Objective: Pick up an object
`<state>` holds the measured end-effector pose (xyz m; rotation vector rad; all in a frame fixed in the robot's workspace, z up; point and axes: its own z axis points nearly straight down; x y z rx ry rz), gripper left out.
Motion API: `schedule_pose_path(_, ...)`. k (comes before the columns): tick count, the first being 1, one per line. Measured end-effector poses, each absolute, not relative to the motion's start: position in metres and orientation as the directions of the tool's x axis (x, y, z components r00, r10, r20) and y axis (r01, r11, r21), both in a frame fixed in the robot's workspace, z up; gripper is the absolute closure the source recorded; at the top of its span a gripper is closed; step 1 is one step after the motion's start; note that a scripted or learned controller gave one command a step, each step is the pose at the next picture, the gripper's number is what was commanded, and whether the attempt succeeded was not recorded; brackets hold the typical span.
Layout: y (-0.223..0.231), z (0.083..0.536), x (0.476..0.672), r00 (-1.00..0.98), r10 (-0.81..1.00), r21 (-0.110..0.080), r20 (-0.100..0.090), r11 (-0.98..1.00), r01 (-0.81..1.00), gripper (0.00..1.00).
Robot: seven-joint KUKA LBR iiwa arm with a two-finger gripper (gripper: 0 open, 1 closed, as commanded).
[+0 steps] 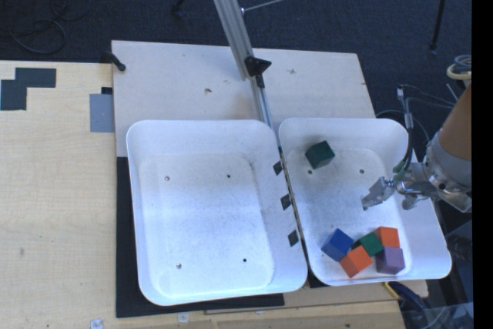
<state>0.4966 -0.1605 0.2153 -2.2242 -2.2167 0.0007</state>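
In the right bin (348, 124) a dark green cube (319, 154) sits alone near the back. A cluster lies at the front: a blue cube (337, 244), an orange cube (355, 261), a small green cube (372, 243), a red-orange cube (390, 236) and a purple cube (391, 260). My gripper (393, 198) hangs over the bin's right side, above and behind the cluster and to the right of the dark green cube. Its fingers stand open with nothing between them.
The left bin (154, 166) adjoins the right one along a divider with black clips (286, 201). A slanted aluminium rail (231, 19) rises behind the bins. Cables lie on the dark floor at the back and right.
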Motion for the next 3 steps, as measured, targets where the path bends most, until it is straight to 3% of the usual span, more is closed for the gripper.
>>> schedule_pose_path(1,-0.108,0.145,0.554,-0.006,1.000,-0.005,0.003,0.006,1.000,0.00)
schedule_pose_path(2,-0.117,0.089,0.613,-0.004,1.000,0.001,0.000,0.004,1.000,0.00)
schedule_pose_path(3,-0.103,0.091,0.652,-0.001,1.000,0.001,0.000,0.001,1.000,0.00)
